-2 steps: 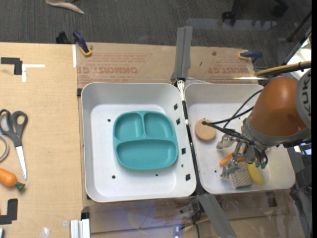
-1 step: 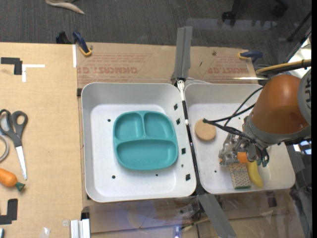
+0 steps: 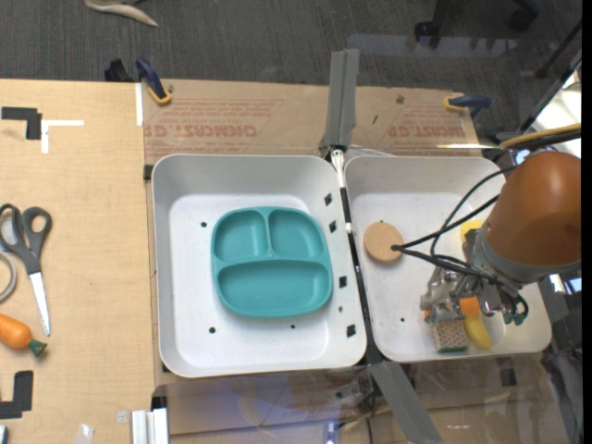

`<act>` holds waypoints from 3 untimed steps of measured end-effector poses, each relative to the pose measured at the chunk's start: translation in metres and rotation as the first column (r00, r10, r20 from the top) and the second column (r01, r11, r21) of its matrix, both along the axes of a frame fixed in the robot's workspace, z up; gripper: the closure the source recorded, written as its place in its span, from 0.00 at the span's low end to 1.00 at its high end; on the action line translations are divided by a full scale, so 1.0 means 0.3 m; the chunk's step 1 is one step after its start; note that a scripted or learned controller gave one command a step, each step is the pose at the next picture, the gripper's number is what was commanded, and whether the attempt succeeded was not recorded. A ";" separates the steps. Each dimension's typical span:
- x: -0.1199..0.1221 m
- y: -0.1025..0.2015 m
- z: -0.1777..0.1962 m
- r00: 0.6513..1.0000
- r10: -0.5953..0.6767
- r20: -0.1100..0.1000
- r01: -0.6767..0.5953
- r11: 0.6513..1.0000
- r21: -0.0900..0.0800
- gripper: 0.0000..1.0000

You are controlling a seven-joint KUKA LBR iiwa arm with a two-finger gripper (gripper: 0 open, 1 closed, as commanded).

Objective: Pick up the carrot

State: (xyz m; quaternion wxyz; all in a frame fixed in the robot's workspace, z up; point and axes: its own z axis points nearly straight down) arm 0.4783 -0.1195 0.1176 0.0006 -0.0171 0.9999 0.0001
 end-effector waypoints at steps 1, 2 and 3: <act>0.027 -0.040 0.639 0.999 0.033 0.004 -0.033 0.999 -0.001 1.00; 0.219 0.038 0.500 0.911 0.413 0.002 -0.413 0.911 0.000 1.00; 0.095 -0.089 0.476 0.616 0.788 0.002 -0.788 0.616 0.000 1.00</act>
